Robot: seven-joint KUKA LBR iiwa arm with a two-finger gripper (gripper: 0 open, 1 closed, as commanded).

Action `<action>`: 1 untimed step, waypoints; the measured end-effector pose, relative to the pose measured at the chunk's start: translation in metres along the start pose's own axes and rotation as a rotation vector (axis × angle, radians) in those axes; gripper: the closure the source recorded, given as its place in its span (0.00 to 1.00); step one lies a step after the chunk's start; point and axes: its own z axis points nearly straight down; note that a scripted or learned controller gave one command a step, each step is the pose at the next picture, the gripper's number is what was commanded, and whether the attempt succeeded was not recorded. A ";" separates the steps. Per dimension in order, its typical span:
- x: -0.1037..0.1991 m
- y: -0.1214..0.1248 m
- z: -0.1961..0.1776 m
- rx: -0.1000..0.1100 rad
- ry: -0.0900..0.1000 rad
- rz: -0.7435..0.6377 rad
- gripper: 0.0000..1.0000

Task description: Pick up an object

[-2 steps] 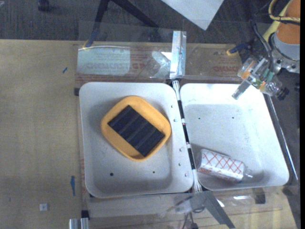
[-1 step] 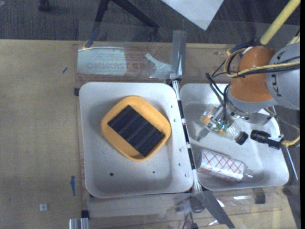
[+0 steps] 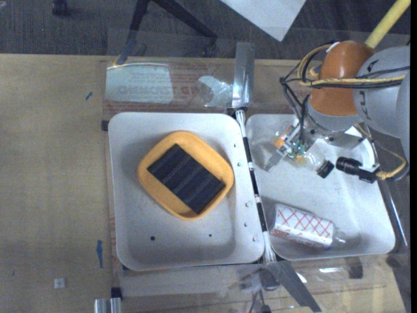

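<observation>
A yellow rounded pad with a black ribbed panel [image 3: 186,174] lies tilted in the left bin [image 3: 130,240]. In the right bin [image 3: 365,230], a white packet with a red criss-cross print [image 3: 303,225] rests near the front edge. My gripper [image 3: 287,150] hangs low over the back left part of the right bin, under the orange-banded wrist [image 3: 342,67]. It is well apart from the packet and holds nothing that I can see. Its tip is small and partly masked by cables.
A black cable plug [image 3: 348,165] and wires hang off the arm over the right bin. A metal divider [image 3: 251,175] separates the bins. Clear plastic sheets [image 3: 140,83] lie on the bench behind the left bin.
</observation>
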 end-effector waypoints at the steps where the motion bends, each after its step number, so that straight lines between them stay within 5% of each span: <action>1: -0.019 0.004 0.001 0.011 0.019 0.132 0.00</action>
